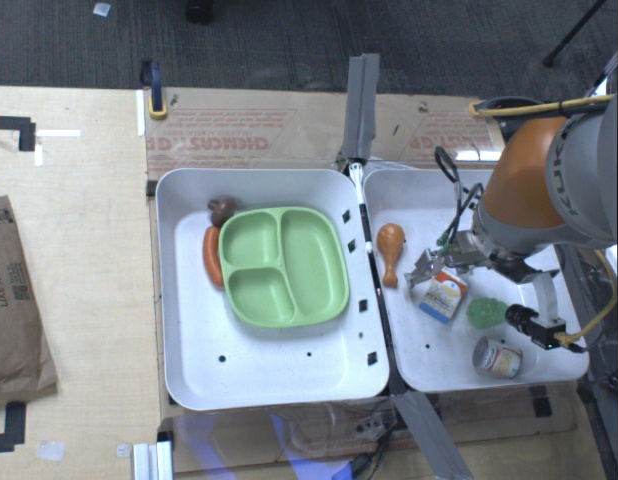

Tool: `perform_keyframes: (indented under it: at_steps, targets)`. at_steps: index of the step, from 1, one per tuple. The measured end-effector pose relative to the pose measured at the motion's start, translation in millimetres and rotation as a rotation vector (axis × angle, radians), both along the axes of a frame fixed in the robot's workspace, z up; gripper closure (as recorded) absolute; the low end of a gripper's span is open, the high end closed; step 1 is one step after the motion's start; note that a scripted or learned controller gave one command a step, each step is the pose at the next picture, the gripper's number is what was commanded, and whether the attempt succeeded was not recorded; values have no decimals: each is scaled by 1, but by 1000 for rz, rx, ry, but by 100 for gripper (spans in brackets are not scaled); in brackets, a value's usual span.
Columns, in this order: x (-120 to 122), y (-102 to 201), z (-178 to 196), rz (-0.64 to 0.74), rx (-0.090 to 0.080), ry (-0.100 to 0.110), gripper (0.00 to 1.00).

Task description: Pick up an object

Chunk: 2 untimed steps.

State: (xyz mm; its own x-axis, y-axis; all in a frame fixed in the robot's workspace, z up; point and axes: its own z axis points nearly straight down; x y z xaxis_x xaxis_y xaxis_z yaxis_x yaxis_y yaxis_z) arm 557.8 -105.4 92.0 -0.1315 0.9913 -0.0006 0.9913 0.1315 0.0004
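While the grey arm with its orange band [529, 183] leans in from the right over the right-hand shallow white bin [414, 363], its tool [436, 265] sits low inside that bin, pointing down and to the left. Whether the tool is released or clenched cannot be told from this angle, and nothing can be seen between its tips.

Just below the tool, touching or nearly touching it, lies a small white carton with red and blue print [442, 295], tilted on the bin floor. Left of the tool, near the bin's left wall, rests a tan toy drumstick [391, 249]. Below and right of the tool sits a soft green rounded object [485, 313], just beside the carton, and farther down to the right a small tin can lies on its side [497, 358] by the bin's lower edge.

Well to the left of the tool, the left-hand shallow white bin [264, 368] holds a pale green three-compartment plastic plate [285, 265]. An orange toy sausage [212, 255] lies against the plate's left edge, and a small brown lump [221, 209] sits just above it.

Both bins rest on a light wooden tabletop [79, 268], with a brown paper bag [14, 298] at its far left.
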Motion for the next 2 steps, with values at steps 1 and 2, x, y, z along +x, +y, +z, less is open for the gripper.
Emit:
perform_keyframes:
  at_steps: [1, 2]
  targets:
    - [-31, 5, -1, 8, 0, 3, 0]
    - [-54, 7, -1, -31, 1, 3, 0]
